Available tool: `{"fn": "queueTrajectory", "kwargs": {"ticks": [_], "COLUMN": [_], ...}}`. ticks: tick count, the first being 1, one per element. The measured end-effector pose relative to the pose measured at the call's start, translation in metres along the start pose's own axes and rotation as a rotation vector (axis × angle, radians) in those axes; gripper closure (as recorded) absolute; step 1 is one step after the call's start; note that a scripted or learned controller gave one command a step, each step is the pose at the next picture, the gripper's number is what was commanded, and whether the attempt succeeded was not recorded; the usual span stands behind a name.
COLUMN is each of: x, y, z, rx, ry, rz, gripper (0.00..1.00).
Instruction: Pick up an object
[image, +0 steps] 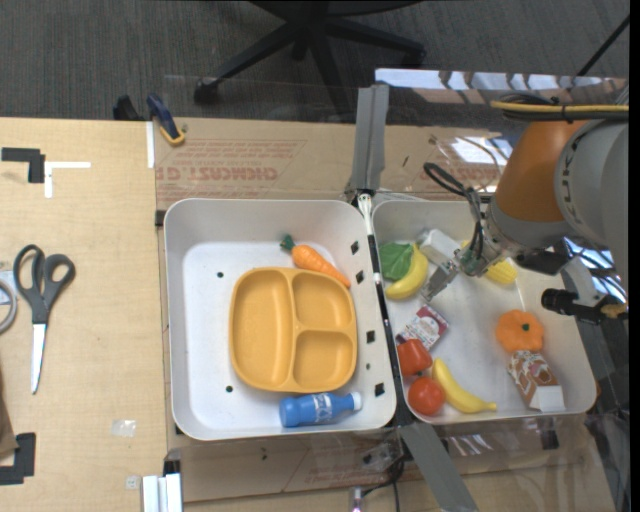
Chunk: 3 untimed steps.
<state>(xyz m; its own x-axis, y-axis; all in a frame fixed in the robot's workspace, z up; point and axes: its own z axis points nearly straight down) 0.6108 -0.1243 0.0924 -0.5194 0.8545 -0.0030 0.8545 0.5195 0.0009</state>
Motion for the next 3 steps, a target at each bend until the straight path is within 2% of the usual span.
{"fn": "queueTrajectory", "kwargs": {"ticks": [1, 2, 3], "x": [-0.006, -0.062, -0.060], "y": [0.053, 0.020, 0.018], "z": [-0.001, -0.002, -0.011], "rx": [0.001, -0.001, 0.011], "ry": [-0.001, -0.002, 0.003], "rz": [0.264, 0.238, 0.233], "gripper": [0.00, 0.00, 1.00]}}
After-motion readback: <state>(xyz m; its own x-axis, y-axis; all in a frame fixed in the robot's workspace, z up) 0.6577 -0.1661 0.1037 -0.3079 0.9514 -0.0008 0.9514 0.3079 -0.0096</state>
